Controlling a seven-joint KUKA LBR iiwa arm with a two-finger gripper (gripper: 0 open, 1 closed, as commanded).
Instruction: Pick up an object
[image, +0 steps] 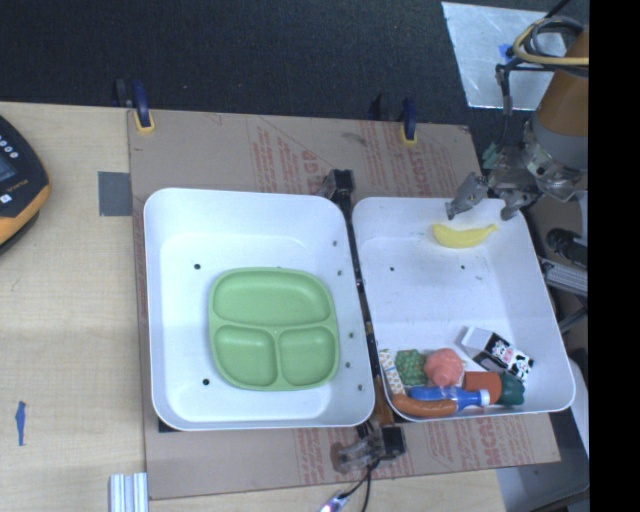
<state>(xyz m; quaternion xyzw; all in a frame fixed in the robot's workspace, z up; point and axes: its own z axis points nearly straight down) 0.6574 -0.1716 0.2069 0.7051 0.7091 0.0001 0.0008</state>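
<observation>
Banana (464, 235), smooth yellow plastic and gently curved, lies alone near the far rim of the right bin (545, 300); the gripper (490, 203) hovers just above it, metal fingers spread apart with nothing between them. Left bin (165, 300) holds a matte green divided plate (272, 327) with three rounded compartments; a jumble of toy food (450, 380) crowds the right bin's near edge. Both glossy white bins sit on printed brown cardboard (260, 150) clamped to a pale wooden bench (60, 300); dark carpet (250, 45) behind.

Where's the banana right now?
The banana lies alone near the far edge of the right bin, just below the tool, well apart from the toy pile in the near corner.
</observation>
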